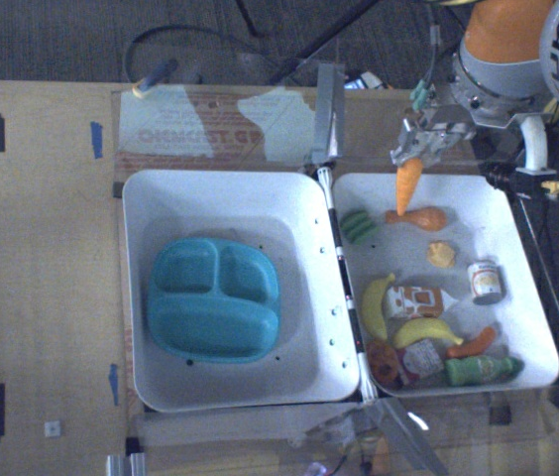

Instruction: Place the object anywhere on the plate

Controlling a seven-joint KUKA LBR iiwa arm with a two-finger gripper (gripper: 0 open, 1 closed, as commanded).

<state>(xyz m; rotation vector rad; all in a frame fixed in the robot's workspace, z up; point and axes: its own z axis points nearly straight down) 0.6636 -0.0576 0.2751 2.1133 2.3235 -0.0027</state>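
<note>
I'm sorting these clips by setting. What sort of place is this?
Most likely a robotics lab pick-and-place bench: a robot arm's gripper holding a toy carrot, two white bins, one with toy food, one with a blue plate, and loose cables behind.

**Clutter in the right bin**

In the right bin (527,266), a green ridged item (359,226) is seen at 10 o'clock, a small can (485,281) at 3 o'clock, two bananas (375,305) near centre, and a green bottle (480,370) at 5 o'clock.
</note>
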